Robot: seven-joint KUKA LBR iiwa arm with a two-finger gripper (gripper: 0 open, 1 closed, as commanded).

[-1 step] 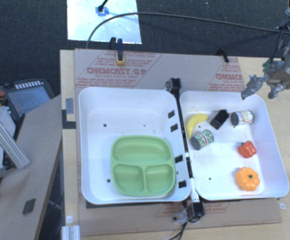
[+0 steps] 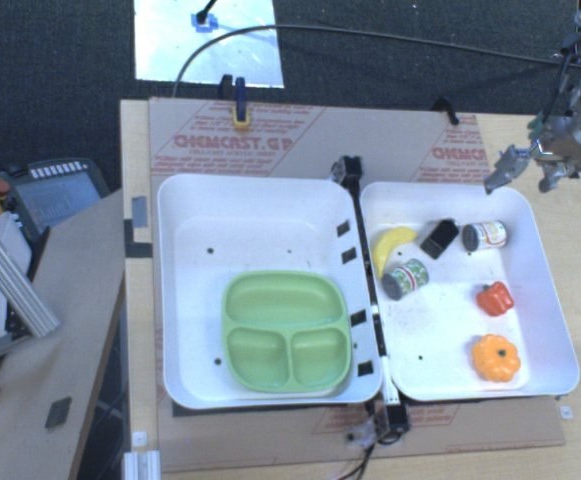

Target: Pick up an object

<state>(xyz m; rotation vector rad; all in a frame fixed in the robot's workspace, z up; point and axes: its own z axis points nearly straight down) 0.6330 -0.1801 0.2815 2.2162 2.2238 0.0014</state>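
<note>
The gripper (image 2: 526,171) hangs at the two o'clock edge of the scene, above the far right corner of the right bin (image 2: 555,313). Its two fingers are spread wide apart, with nothing between them.

The right bin holds six items. A small orange pumpkin (image 2: 496,358) sits at five o'clock in the bin, with a red pepper (image 2: 495,298) just beyond it. A white can with a red label (image 2: 485,235) lies on its side at twelve o'clock. A black block (image 2: 439,237) lies just left of it. A yellow banana (image 2: 392,246) rests at ten o'clock against the bin's left wall. A green-labelled can (image 2: 406,277) lies tipped just below the banana, touching or nearly so.

The left bin (image 2: 195,218) carries a green divided tray (image 2: 285,330) toward its near side, three compartments showing.
</note>
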